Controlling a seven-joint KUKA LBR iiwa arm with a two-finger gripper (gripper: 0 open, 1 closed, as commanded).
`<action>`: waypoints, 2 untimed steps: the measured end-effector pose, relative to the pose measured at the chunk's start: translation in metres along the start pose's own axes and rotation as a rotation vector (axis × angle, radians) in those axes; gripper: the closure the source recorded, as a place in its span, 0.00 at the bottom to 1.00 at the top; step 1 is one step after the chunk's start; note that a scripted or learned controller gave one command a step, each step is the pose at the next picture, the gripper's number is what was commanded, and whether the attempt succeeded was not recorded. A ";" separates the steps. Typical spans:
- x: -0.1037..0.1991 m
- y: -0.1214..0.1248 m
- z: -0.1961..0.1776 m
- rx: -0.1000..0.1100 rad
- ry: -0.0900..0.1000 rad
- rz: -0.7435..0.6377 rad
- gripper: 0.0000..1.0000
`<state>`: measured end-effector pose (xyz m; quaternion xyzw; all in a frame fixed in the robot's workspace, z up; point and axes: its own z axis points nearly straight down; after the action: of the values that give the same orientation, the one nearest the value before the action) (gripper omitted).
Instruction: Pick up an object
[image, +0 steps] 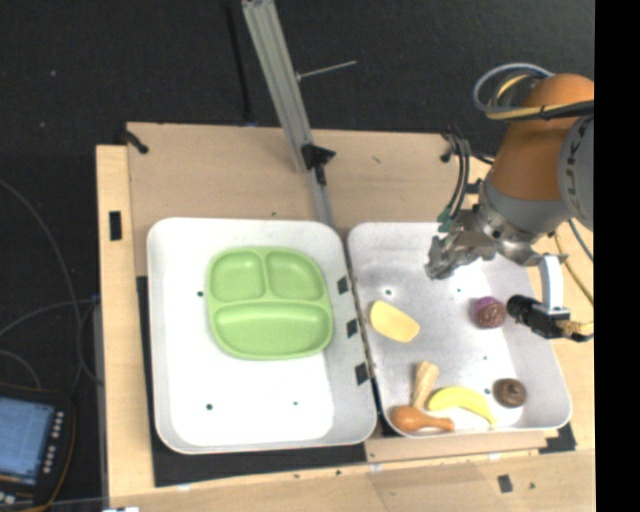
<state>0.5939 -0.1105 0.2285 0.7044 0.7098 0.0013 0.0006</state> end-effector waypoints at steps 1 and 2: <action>0.049 0.012 -0.002 0.001 0.000 0.001 1.00; 0.110 0.008 -0.011 0.000 0.001 -0.001 1.00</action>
<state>0.6007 -0.0006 0.2396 0.7041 0.7101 0.0017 0.0000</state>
